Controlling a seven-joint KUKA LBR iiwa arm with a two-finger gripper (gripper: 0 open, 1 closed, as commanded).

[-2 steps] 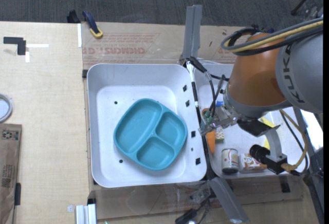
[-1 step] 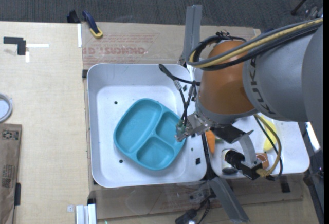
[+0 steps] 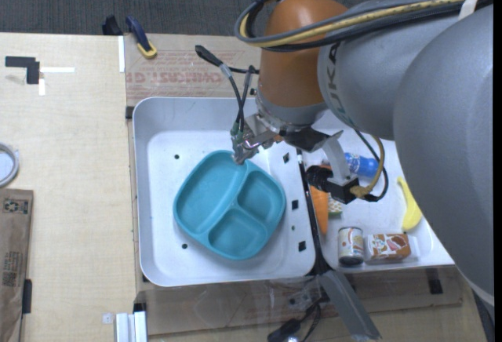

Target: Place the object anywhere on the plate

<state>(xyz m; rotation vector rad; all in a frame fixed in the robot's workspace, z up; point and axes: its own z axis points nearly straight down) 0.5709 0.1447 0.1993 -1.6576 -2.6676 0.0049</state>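
A blue plate with three compartments lies in the left white bin. My gripper hangs just over the plate's far rim, under the orange band of the arm. Nothing can be made out in the gripper. In the right bin, partly hidden by the arm, lie an orange carrot-shaped piece, a small can, a red-and-white packet, a yellow banana and a blue-capped bottle.
The divider between the two bins runs just right of the plate. A wooden bench top spreads to the left, with a tape roll and a brown bag. Cables hang beside the wrist.
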